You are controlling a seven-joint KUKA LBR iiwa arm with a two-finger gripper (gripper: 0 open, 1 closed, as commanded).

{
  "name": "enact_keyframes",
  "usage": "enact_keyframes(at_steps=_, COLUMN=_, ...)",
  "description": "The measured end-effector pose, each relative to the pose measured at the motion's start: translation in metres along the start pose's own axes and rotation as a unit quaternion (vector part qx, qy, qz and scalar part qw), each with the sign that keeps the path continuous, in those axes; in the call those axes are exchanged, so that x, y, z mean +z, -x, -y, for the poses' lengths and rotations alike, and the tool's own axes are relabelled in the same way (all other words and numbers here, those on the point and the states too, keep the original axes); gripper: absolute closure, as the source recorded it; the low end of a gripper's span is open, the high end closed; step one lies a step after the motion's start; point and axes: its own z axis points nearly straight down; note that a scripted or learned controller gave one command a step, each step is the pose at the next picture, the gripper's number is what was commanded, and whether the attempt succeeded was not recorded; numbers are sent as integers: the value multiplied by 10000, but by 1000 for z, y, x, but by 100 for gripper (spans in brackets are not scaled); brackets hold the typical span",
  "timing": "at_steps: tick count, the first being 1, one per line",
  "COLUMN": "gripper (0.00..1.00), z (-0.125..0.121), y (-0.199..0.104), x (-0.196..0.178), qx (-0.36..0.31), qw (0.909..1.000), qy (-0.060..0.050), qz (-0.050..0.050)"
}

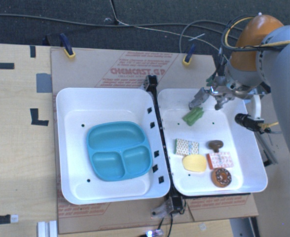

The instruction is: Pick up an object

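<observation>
Gripper sits over far part of right bin, fingers spread apart, nothing between them. Green block lies just below the nearer finger, near bin's far-left corner, tilted; looks like the target, not gripped. Other items cluster at near edge: patterned packet, yellow piece, donut. Blue divided plate rests in left bin.

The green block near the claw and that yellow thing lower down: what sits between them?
In the camera view, a small patterned packet lies between the green block and the yellow piece, just above the yellow piece.
</observation>
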Motion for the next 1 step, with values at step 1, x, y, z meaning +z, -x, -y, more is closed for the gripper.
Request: enact_keyframes(at_steps=1, gripper=0, z=-3, y=-4, x=43, qx=-5, qw=10000, qy=9, qz=3)
